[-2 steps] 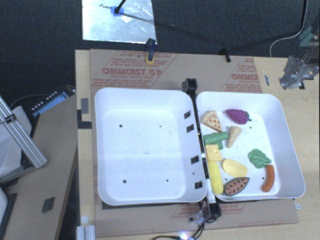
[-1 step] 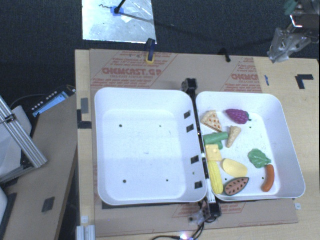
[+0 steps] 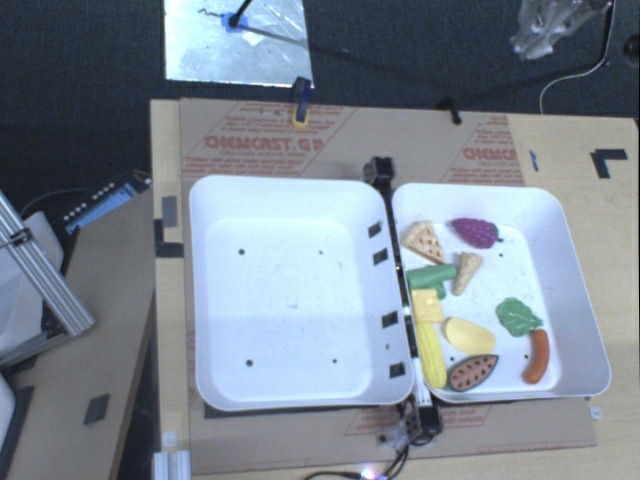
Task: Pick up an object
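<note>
The right bin (image 3: 575, 268) holds several toy foods: a pizza slice (image 3: 424, 240), purple grapes (image 3: 474, 232), a green vegetable (image 3: 432, 276), a tan cone-shaped piece (image 3: 466, 272), a green leaf (image 3: 518, 317), an orange-red sausage (image 3: 537, 356), a yellow lemon-like piece (image 3: 468, 335), a corn cob (image 3: 430, 343) and a watermelon slice (image 3: 472, 373). My gripper (image 3: 545, 23) hangs at the top right, beyond the bench's far edge and well away from the bins. It looks grey and blurred, with nothing seen in it.
The left bin (image 3: 200, 268) sits beside the right one, joined by a black-clipped divider (image 3: 392, 268). A shiny square sheet (image 3: 236, 28) lies on the dark floor at the back. A yellow clamp (image 3: 300, 103) stands at the bench's far edge.
</note>
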### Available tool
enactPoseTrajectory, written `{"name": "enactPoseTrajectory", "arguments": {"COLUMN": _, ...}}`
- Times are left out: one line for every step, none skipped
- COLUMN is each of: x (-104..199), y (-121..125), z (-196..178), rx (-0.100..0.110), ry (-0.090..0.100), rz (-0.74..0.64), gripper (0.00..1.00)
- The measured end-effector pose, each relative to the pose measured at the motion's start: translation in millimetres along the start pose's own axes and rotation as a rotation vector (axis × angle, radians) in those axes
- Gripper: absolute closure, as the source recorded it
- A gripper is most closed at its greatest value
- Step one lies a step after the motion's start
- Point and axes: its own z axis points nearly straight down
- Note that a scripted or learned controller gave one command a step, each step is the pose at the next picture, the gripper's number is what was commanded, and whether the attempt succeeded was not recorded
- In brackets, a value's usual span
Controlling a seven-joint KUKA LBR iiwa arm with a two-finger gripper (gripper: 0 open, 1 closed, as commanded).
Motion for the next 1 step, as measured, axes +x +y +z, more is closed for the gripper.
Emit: {"name": "enactPoseTrajectory", "arguments": {"x": -26.0, "y": -50.3, "z": -1.5, "rx": 0.005, "ry": 0.002, "rz": 0.007, "gripper": 1.0}}
